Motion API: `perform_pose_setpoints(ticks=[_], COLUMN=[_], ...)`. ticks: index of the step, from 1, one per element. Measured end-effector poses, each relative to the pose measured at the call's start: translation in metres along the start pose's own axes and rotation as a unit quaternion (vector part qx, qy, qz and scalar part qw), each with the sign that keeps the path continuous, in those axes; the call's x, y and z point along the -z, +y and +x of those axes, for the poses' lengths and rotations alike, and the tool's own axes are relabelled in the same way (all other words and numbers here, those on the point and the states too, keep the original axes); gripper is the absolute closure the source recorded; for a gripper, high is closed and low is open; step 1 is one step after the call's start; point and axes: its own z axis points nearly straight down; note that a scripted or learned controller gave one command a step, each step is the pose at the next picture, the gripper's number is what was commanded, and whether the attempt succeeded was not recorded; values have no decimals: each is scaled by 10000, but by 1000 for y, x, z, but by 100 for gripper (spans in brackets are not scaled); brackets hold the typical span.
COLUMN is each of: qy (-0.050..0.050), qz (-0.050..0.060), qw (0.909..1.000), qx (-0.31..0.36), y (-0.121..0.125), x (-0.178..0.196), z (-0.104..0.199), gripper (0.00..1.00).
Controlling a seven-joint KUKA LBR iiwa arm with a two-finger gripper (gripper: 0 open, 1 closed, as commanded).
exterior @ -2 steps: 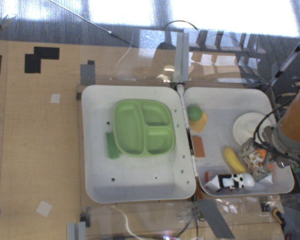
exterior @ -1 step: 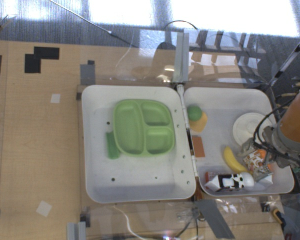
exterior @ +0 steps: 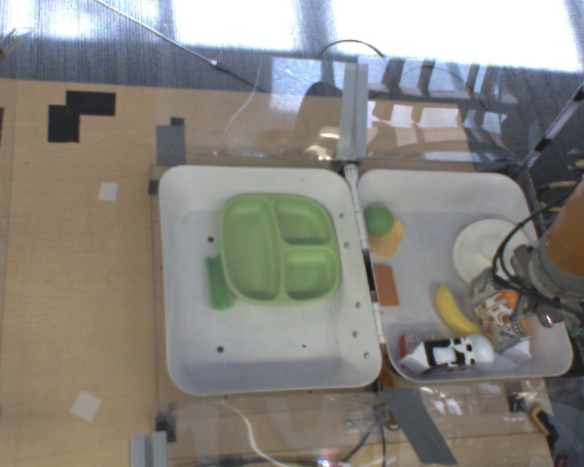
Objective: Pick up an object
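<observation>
Bench [exterior: 68, 261]: two bins, one green tray [exterior: 277, 247], one banana [exterior: 453, 310].

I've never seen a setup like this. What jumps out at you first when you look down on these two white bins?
The bright green divided plate stands out first, lying in the middle of the left bin. Next comes the clutter in the right bin: a yellow banana, a green and yellow ball by the divider, and a black and white bottle along the near wall. The grey and orange arm reaches in from the right.
</observation>
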Motion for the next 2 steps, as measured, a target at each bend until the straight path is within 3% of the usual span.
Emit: perform_pose_setpoints(ticks=[2], qy=[-9], qz=[-4], qw=[9996], qx=[-266], y=[1], x=[0], z=[1], gripper=[0])
